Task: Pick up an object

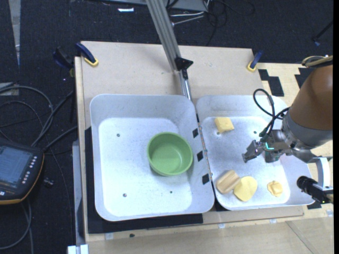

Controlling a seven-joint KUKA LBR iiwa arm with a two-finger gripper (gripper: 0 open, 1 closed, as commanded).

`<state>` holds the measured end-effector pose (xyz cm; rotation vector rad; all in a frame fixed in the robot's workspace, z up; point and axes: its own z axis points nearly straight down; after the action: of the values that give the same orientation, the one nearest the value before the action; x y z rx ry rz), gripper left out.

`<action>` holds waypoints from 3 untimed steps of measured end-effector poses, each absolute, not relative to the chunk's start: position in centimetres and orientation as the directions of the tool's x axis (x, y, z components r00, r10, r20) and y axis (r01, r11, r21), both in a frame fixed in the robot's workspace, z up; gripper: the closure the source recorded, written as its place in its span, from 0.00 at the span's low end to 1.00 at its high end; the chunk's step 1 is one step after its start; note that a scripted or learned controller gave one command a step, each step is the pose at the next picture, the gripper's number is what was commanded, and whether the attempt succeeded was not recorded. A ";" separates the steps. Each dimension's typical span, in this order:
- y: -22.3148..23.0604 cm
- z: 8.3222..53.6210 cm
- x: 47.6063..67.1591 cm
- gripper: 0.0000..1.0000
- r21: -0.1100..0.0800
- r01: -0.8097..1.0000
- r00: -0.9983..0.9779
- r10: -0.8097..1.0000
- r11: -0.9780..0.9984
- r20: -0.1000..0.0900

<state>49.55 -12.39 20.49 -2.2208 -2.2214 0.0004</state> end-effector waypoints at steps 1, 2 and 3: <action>-12.4 20.5 49.6 0.00 -0.001 1.000 0.000 1.000 0.000 0.000; -11.7 16.1 49.7 0.00 -0.004 1.000 -0.001 1.000 0.001 0.001; -12.3 10.0 49.8 0.00 -0.006 1.000 0.000 1.000 0.000 0.001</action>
<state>49.77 -12.25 10.01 -2.2186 -2.2177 0.0051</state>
